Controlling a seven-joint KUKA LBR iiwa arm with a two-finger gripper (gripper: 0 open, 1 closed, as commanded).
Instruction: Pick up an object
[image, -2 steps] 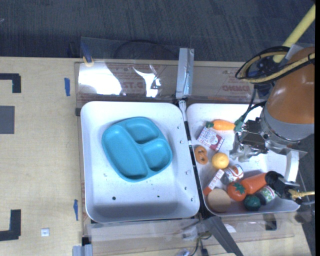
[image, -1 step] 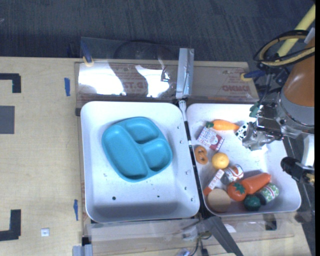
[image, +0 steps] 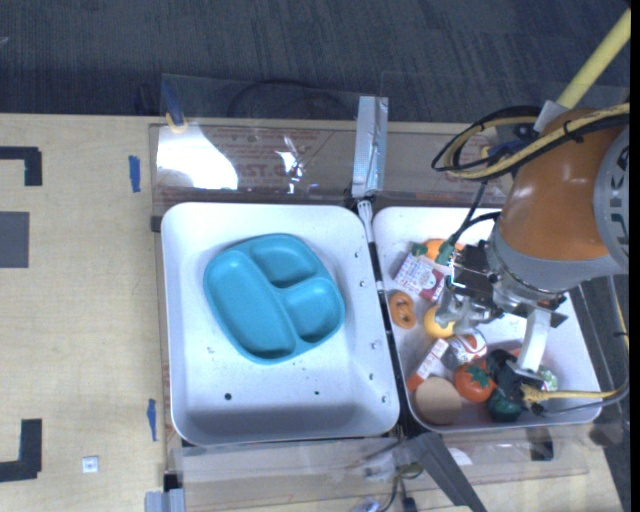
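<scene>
**Arm over right bin**

Gripper (image: 462, 312) sits low in the right bin (image: 578, 330), among the clutter; whether it is open or closed cannot be told. Just beside it: yellow toy (image: 438, 322), tomato (image: 474, 383), carton (image: 417, 272), orange piece (image: 403, 310), tan lump (image: 438, 400). Left bin (image: 190, 330) holds a blue divided plate (image: 274, 295), well apart from the arm
</scene>
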